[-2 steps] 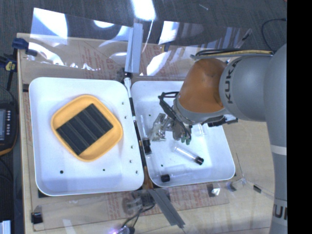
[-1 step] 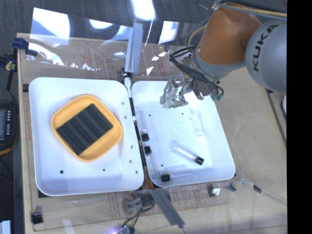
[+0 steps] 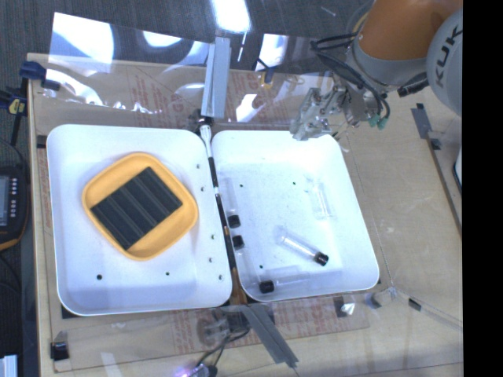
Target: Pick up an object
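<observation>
A clear tube with a black cap lay on the floor of the right bin, in the lower middle of the frame, slanting down to the right. A second, nearly see-through tube lay just above it, closer to the frame's centre right, and a small black piece sat near the bin's lower edge. In the left bin, at the left of the frame, rested an orange pad with a dark ribbed panel, tilted diagonally. The gripper hung over the right bin's upper rim, in the upper right, carrying nothing; whether it was open or closed could not be told. To do the pick well, the arm would likely need to travel down-frame over the capped tube, turn the wrist across the tube's long axis, and descend squarely, since a round clear tube looked apt to roll or slip away.
</observation>
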Motion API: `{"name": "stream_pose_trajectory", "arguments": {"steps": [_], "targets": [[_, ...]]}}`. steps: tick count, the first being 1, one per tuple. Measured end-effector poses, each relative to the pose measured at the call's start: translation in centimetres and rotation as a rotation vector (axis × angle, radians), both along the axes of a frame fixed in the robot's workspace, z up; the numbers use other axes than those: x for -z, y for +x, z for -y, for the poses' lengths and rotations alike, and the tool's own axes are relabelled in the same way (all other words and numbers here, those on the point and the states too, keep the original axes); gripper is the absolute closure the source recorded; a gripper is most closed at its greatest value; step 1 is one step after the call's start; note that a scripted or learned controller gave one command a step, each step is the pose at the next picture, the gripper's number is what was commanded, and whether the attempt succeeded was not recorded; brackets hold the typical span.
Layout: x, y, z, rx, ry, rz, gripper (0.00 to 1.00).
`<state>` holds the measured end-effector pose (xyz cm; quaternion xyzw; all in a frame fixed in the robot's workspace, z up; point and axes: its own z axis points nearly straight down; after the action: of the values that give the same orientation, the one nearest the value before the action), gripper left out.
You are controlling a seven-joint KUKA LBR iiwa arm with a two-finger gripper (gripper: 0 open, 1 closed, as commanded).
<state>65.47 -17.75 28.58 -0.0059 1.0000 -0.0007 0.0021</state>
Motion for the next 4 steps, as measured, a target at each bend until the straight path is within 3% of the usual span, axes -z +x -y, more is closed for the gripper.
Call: {"name": "stream_pose_trajectory", "arguments": {"steps": [1,2,3,4], "targets": [[-4.7,0.3,3.4,0.442,0.0,0.001,1.0],[3.7,-1.7,3.1,0.376,0.002,-0.004,1.0],[-2.1,-2.2,3.2,-0.428,-0.002,0.0,1.0],[1.5,-1.1,3.1,-0.861,0.001,-0.005,1.0]]}}
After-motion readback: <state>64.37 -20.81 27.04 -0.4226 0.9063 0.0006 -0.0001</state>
